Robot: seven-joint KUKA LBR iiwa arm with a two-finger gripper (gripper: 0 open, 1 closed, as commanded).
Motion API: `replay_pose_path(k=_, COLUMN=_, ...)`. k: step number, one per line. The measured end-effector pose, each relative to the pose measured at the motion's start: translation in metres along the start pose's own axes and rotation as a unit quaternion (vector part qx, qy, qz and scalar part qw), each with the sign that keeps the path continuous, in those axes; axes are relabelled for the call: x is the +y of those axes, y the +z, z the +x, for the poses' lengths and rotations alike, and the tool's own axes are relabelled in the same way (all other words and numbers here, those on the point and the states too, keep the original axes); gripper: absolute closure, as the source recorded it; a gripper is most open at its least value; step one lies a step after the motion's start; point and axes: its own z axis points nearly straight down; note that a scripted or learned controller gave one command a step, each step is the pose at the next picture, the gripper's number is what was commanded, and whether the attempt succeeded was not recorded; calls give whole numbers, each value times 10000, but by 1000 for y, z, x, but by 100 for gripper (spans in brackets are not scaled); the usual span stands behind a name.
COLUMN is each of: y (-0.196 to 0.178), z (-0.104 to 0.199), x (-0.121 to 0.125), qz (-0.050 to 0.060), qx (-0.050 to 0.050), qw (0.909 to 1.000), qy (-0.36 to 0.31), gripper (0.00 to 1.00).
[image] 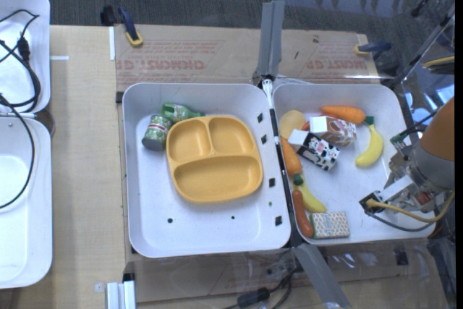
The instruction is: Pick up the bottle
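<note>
One bottle [179, 111] lying crosswise, left-right.

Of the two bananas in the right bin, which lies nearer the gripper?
The banana by the bin's right wall, below the carrot; the other banana lies along the left side.

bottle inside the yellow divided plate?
No. The small green bottle lies on the left white bin's floor, beside the yellow three-compartment plastic plate's upper-left rim.

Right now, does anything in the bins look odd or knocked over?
Yes: in the left bin the green bottle and a can lie on their sides against the yellow tray.
</note>
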Motion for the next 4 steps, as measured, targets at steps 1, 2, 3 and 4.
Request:
replay_pose_path(k=1, y=-144, z=26, x=-59, qz=-59, qx=59, qw=9985, qy=545, gripper=100)
replay_pose_path(k=2, y=-161, z=3, x=4, qz=-60, qx=48, qw=9996, qy=-282, gripper=100)
replay_pose_path(k=3, y=-130, z=-10, x=23, qz=-41, qx=53, qw=9950, qy=994, gripper=100)
replay_pose_path(k=4, y=-138, z=-11, x=23, qz=-30, qx=25, qw=9953, qy=968, gripper=100)
